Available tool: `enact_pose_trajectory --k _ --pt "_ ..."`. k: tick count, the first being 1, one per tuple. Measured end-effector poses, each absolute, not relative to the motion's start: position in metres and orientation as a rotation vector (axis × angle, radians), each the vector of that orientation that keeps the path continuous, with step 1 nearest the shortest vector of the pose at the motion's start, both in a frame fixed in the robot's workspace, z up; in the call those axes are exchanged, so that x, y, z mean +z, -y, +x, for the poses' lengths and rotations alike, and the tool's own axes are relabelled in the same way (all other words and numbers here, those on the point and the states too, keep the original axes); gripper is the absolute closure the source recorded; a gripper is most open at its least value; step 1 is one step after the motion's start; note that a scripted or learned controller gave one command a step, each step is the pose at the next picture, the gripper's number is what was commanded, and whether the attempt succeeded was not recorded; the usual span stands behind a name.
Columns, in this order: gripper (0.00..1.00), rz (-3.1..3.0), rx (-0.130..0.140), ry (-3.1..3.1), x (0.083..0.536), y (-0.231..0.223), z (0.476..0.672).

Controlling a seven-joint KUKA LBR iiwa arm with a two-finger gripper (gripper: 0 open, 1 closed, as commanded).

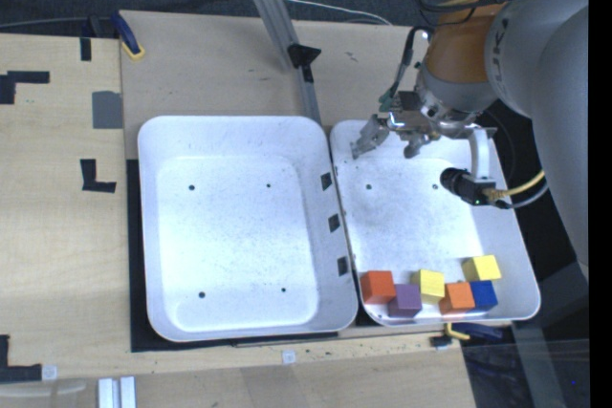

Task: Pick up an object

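Several small blocks lie along the near edge of the right bin (421, 205): an orange block (378, 285), a purple block (408, 299), a yellow block (431, 283), a second orange block (459, 296), a blue block (484, 293) and another yellow block (482, 268). My gripper (390, 140) hangs over the far end of the right bin, well away from the blocks. Its fingers are spread apart with nothing between them.
The left bin (229, 225) sits beside the right one, joined by black clips. A slanted metal pole (273, 10) rises behind the bins. A black cable fitting (464, 186) hangs off the wrist over the right bin.
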State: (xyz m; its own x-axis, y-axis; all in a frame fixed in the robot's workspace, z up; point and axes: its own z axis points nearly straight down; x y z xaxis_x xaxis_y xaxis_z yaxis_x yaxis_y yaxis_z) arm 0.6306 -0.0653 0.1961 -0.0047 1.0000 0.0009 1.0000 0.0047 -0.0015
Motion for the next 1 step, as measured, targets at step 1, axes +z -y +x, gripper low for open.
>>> enact_pose_trajectory --k 1 --pt "0.0 -2.214 -0.001 2.228 0.1914 0.026 0.6609"
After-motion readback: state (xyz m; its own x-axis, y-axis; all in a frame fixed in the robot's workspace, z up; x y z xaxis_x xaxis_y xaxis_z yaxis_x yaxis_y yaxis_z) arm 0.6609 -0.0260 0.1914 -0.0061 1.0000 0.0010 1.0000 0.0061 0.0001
